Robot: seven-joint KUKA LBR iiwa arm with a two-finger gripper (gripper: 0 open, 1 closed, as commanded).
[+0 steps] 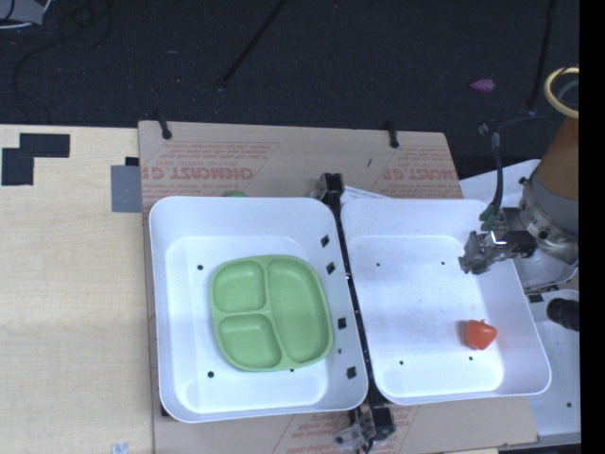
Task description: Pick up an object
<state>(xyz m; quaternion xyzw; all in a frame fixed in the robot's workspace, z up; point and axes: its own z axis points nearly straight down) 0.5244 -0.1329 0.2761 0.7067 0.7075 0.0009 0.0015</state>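
Your two-finger metal gripper (477, 253) hangs over the far right side of the right-hand shallow white plastic bin (425, 386), close to that bin's right wall. Whether it is spread or pressed together you cannot tell from this slanted view; the tip is small and dark against the wrist hardware, and nothing can be seen between its tips, so treat it as carrying nothing.

The likeliest thing to pick is the small red-orange rounded object (479, 334), perhaps a toy fruit or pepper. It lies on the bin floor just nearer the camera than the gripper, almost directly below it in the picture and apart from it. It sits close to the right wall, which probably explains why the arm is kept so near that edge: a short move brings the tip above it. Mind the wall, though, since one finger may have little room there.

Far off to the gripper's left, beyond the black divider (340, 301) joining the bins, a pale green three-compartment plastic plate (269, 312) lies flat in the left-hand white bin (189, 225). Flat and wide, it would likely be a poor target for a pinch. The pick appears not yet begun; the next move calls for lining up over the red-orange piece and descending.
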